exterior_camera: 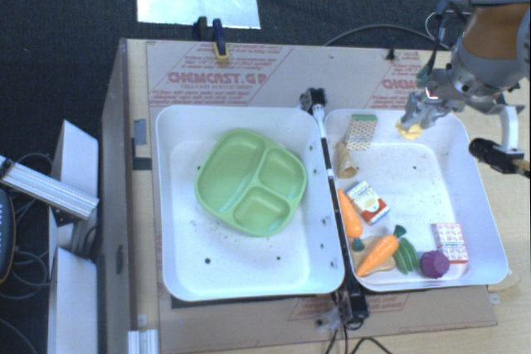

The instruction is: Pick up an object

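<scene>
My gripper (417,122) hangs over the far edge of the right bin (481,203), reaching in from the right. Its fingers are closed on a small pale yellow piece (410,129), which pokes out just under the fingertips. Lower in the same bin lie a patterned box (361,131), a brownish scrap (344,162), a red-and-white carton (367,201), two orange carrots (377,254), a green vegetable (404,253), a purple ball (434,264) and a pink box (449,242).
In the left bin (178,261) sits a green divided plate (253,182). A black rail (328,178) runs between the bins. The arm's grey body and orange band (498,21) loom over the right bin's far right corner.
</scene>
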